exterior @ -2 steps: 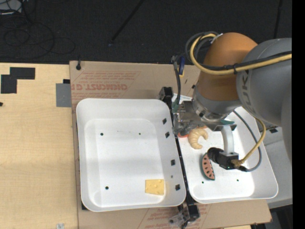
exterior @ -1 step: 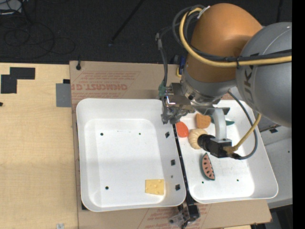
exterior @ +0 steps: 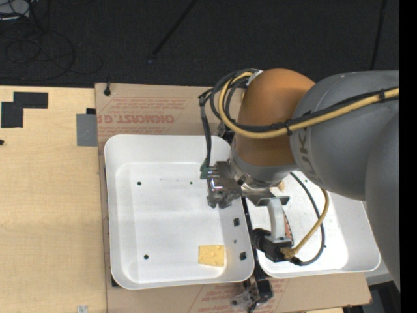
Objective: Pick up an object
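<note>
Listing one counter (exterior: 45,207), pale wood, with black shapes (exterior: 23,106) and a grey patch (exterior: 85,129) near its far left.

Item: cardboard sheet (exterior: 150,113), brown with red print, flat on the counter under both bins.

Item: left bin (exterior: 117,207), white, shallow. A few small dark specks show on its floor.

Item: yellow square (exterior: 212,255), flat and pale, lying on the floor of the left bin at the near right corner, close to the near wall and the right wall. It lies free, touching nothing but the bin.

Item: right bin (exterior: 352,256), white, just beside the left one. Most of it is covered by the arm, and what it holds cannot be made out.

Item: arm (exterior: 345,142), grey, entering from the right, with an orange band (exterior: 273,109) above the wrist and yellow cable looped round it.

Item: tool (exterior: 219,193), metallic, hanging below the orange band over the right edge of the left bin, about midway along that wall. It is well apart from the yellow square, which lies nearer the camera. How far the tool stands open cannot be told from this angle, and nothing is seen in its grip.
</note>
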Controlling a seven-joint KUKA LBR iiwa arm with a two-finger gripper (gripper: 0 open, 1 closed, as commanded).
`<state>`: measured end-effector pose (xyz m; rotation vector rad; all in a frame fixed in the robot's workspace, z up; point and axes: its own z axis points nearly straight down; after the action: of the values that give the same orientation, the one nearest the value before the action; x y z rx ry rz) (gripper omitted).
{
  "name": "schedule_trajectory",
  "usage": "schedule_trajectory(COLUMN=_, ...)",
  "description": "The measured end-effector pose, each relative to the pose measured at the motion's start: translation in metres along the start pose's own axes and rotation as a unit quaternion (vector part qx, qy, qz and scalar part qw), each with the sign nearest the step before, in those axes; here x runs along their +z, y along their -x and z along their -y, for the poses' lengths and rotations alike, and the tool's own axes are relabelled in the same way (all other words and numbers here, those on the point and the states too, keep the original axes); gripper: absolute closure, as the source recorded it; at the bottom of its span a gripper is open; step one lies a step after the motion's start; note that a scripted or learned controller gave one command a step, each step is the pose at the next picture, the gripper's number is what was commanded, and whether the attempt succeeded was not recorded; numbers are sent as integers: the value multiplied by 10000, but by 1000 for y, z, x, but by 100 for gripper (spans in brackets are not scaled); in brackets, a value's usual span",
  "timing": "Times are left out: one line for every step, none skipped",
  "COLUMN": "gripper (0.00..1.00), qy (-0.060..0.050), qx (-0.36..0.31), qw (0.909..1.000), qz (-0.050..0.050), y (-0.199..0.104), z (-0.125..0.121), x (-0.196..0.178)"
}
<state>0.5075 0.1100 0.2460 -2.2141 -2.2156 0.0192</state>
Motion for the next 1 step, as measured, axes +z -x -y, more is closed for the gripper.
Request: schedule_trajectory(gripper=100, qy=38, qx=59, qw=10000, qz=7, y=99, z=34, x=10)
